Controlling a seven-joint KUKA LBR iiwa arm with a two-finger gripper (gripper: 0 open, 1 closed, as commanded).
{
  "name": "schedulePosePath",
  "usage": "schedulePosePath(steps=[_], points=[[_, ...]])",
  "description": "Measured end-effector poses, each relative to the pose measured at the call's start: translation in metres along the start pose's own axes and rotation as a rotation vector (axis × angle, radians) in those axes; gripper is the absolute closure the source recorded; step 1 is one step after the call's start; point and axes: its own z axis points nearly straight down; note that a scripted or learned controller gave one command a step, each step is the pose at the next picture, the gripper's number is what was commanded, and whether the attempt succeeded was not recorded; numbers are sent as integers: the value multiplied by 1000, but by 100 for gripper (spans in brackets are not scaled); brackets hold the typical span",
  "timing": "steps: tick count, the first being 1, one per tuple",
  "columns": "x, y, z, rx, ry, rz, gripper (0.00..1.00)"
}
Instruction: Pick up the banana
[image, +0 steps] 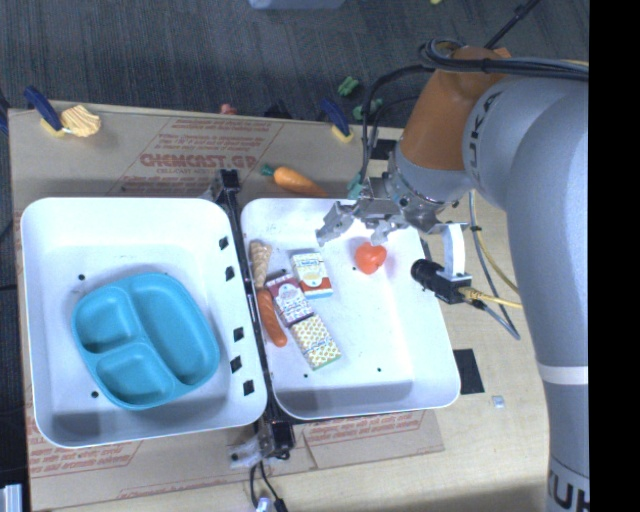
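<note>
The arm (520, 190) enters from the right of the right bin (420, 350) and arches over that bin's far right corner, with the orange band (445, 110) above the wrist. The bench (200, 150) carries the right bin and, touching its left wall, the left bin (40, 300). A blue tray (145, 338) with three compartments lies in the left bin, well apart from the right bin's contents. The gripper (350, 222) hangs over the far part of the right bin, just beside a red item (370, 258); nothing is seen held in it, and whether it is open or closed cannot be told. Along the right bin's left wall lie a tan cone (260, 260) and, nearer the camera, an orange sausage (272, 316). Three small boxes (312, 273) lie in a loose row just right of these, in the bin's left half. A carrot (296, 181) lies on the bench just beyond the right bin's far wall. Which item is the banana cannot be told with certainty; the nearest candidate is a pale yellow item (82, 122) at the bench's far left corner, well apart from the right bin and beside a blue clamp (42, 106).
</note>
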Motion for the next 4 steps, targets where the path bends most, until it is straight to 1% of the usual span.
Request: schedulePosePath(steps=[1,2,3,4], points=[[87,-4,20,0,0,-225,0],[127,-138,19,2,1,-49,0],[196,-137,21,0,0,162,0],[343,-129,33,2,0,173,0]])
